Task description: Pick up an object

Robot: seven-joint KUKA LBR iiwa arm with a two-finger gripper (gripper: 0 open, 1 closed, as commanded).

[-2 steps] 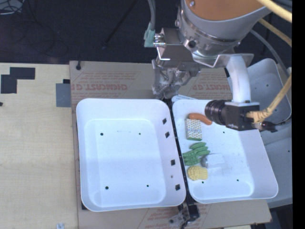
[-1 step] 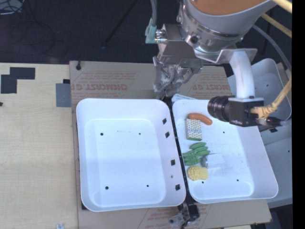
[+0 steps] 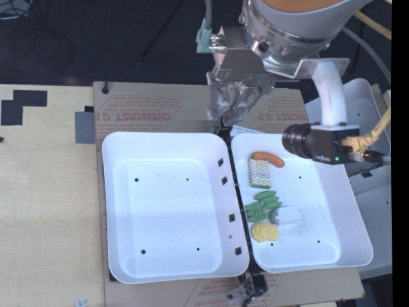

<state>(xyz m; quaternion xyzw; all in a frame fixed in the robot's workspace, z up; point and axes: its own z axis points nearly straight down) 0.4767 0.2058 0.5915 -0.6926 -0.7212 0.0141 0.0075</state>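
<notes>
While the hand (image 3: 227, 110) hangs above, the sausage (image 3: 268, 159) lies below-right.

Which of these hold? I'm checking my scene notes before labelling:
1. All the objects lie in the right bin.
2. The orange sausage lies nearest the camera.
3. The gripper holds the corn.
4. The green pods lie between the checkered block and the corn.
1. True: the orange sausage, checkered block, green pods and corn all lie in the right bin.
2. False: it lies farthest; the corn is nearest.
3. False: the gripper is above the bins' far edge; the corn lies in the bin.
4. True.
</notes>
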